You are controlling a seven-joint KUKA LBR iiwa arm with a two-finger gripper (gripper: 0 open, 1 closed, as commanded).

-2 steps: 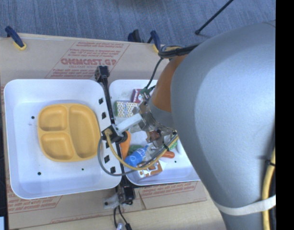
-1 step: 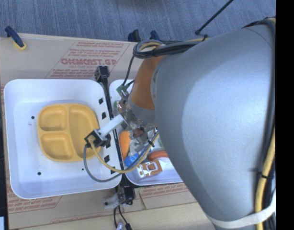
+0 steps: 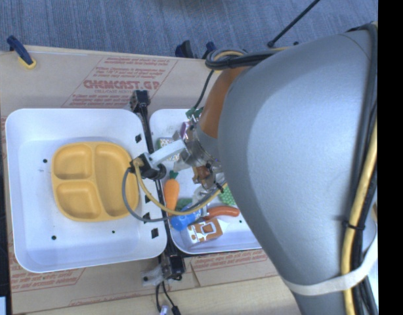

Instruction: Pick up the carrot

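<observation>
There's the carrot [image 3: 170, 192], at nine o'clock in the right bin [image 3: 163, 120], just off the jaws at their eight o'clock. Open or closed? We can't tell.

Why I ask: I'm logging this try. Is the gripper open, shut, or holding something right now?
Gripper: cannot be told. The carrot lies beside it in the right bin.

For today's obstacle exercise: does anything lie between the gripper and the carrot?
Nothing visible does. The carrot lies uncovered in the view's right-hand bin, just left of the gripper. A blue object lies by its lower end, outside that gap.
</observation>
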